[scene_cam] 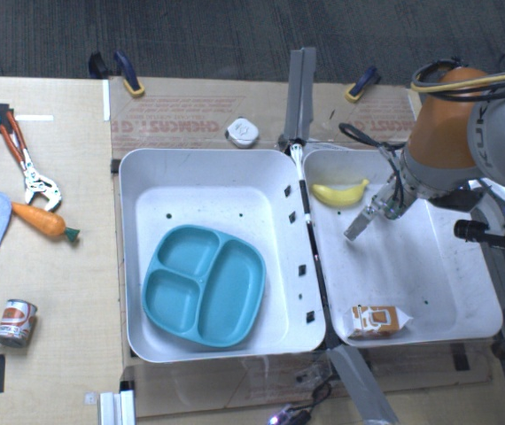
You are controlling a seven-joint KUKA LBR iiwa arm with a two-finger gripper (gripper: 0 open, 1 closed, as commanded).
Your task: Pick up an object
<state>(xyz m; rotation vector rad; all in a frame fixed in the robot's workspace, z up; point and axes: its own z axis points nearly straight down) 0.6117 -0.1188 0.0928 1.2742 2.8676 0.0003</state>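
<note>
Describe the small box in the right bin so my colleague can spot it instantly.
Find the right-hand white bin. Along its near edge, toward the left corner, lies a small orange-brown and white box. The only other item there, a yellow banana, is curved and sits at the far end.

One fixed camera looks down at a slant from above the pale wooden desk (58, 326). It stands far enough to take in both shallow white plastic bins (137, 264), the grey-and-orange arm (452, 122) entering from the right.

Left of the bins (133, 237) lie a carrot (40, 220), can (15, 321), pliers (29, 171).
</note>
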